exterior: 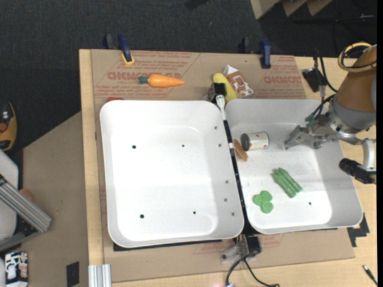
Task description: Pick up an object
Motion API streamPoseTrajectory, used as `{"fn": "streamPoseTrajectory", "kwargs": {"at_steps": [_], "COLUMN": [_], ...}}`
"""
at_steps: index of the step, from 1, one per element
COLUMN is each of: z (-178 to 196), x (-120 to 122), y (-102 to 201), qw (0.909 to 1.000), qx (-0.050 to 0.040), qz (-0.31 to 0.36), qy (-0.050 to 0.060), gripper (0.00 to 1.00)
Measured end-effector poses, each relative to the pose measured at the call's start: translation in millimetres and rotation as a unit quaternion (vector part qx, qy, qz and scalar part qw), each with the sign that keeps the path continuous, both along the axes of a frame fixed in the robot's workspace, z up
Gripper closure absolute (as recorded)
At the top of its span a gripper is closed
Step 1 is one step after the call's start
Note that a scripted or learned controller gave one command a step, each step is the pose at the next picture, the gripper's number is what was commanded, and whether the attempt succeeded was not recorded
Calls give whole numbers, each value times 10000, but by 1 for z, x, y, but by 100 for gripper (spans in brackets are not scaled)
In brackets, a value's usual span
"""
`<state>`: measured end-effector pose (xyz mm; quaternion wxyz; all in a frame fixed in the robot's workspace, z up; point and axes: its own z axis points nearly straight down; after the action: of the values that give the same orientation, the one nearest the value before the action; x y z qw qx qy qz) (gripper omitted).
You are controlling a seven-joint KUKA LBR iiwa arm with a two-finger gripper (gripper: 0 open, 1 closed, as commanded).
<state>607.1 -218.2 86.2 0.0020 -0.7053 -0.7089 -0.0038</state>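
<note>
In the right bin (335,217) a small white cylinder with a brown end (256,140) lies on its side near the left wall. A brown stick-like piece (240,150) lies just below it. A long green ribbed object (286,182) and a small green leafy piece (263,201) lie nearer the front. My gripper (294,139) hangs over the bin's upper right part, pointing left, a short way right of the cylinder. Its fingers are spread open with nothing between them.
The left bin (119,160) lies beside the right one, and a black divider (230,160) runs between them. Behind the bins on the board lie a carrot (161,81), a yellow item (221,81) and a small carton (240,84). Blue clamps (265,54) hold the board's back edge.
</note>
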Motion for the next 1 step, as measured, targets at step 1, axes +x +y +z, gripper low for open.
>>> {"fn": "streamPoseTrajectory", "kwargs": {"at_steps": [1], "z": [-2], "x": [-33], "y": [97], "qw": [10000], "qx": [-12], "qz": [11], "qy": [42], "gripper": [0]}}
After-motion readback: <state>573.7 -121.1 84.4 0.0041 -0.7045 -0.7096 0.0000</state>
